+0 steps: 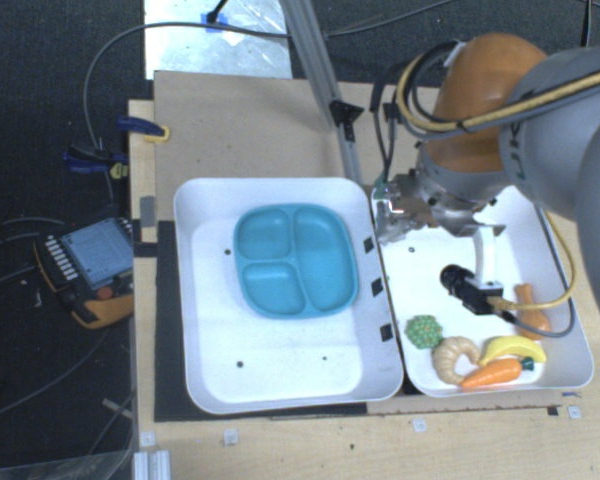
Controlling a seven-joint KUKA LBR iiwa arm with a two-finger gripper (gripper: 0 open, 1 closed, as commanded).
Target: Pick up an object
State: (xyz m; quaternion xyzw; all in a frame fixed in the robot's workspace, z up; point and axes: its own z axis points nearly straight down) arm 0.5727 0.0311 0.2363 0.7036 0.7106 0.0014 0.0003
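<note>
**Small pieces crowding one near corner**

Closest in, an orange carrot (pixel 492 373) is lying along the near wall of the right bin (pixel 420 278). It is touching a yellow banana (pixel 513 348) just behind it and a tan croissant (pixel 452 356) on its left. A knobbly green piece (pixel 423 330) is sitting just beyond the croissant, and a small orange piece (pixel 527 298) is resting near the bin's right wall.

The left bin (pixel 280 363) is holding a blue divided plate (pixel 295 260), lying flat toward its far side.

The gripper (pixel 390 218) is hanging over the far left corner of the right bin, well apart from the food, with the arm (pixel 570 118) overhanging the far end of that bin. Whether the gripper is parted or closed cannot be told from this angle.

Off the bench to the left, a handheld device (pixel 85 258) is lying among cables.
</note>
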